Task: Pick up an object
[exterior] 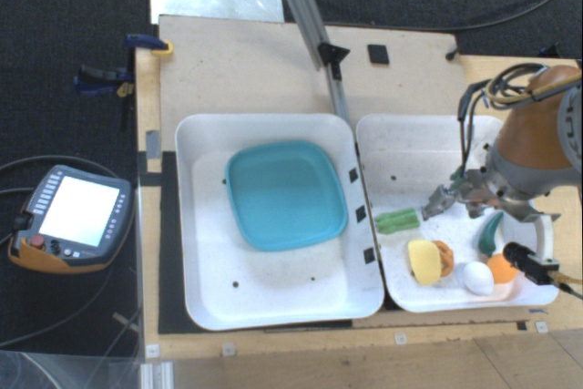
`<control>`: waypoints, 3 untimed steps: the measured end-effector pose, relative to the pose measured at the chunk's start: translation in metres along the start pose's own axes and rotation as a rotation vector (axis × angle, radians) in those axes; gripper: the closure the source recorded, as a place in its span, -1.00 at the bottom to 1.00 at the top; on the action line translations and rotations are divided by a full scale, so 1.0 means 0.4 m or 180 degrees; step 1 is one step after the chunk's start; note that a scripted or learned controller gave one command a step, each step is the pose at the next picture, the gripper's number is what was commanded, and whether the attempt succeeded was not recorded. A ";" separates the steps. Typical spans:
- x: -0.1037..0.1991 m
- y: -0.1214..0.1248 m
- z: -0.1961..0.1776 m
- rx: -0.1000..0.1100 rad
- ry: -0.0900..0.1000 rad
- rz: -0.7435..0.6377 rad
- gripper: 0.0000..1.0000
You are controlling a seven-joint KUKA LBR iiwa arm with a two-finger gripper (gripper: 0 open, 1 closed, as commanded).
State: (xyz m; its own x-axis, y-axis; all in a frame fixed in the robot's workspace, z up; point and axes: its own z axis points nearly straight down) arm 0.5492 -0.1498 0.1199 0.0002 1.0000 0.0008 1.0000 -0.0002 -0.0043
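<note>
A flat tan bench (273,68), matte, is seen under 2 shallow white bins set side by side, both w/ rounded corners and a few dark specks on smooth plastic.

The left bin (205,278) is taken up by 1 teal plate (284,194), squarish w/ rounded corners, tilted a little, smooth and slightly glossy.

The right bin (410,150) is reached into by the grey arm (537,137), whose orange band shows as a rounded, glossy shell over the bin's right side. The gripper (439,200), dull grey metal, is placed low over the bin's middle, just above-right of the green block; whether it is wide or narrow can't be told from this slant, and nothing is seen between its tips.

6 small objs are clustered in the right bin's near part:
- 1 green block (397,220), oblong, ridged-looking, by the bin's left wall.
- 1 yellow piece (423,261), rounded rectangle, smooth.
- 1 orange-brown lump (444,257), touching the yellow piece's right side; shape unclear.
- 1 dark teal item (489,233), slim and curved, near the arm.
- 1 white egg-shaped obj (477,278), smooth, near the front rim.
- 1 orange ball (501,269), partly hidden, just beside the egg shape.

Off the bench at left, 1 handheld pendant (71,219) w/ a bright screen is laid on dark carpet.
</note>
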 end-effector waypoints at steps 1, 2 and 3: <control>-0.001 0.004 -0.033 -0.0020 -0.0003 0.0000 1.00; -0.006 -0.004 -0.141 -0.0026 -0.0005 -0.0001 1.00; -0.014 -0.015 -0.294 -0.0033 -0.0006 -0.0002 1.00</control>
State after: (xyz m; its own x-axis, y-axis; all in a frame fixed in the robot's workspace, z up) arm 0.5439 -0.1556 0.2377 -0.0004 1.0000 -0.0012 1.0000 0.0004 0.0062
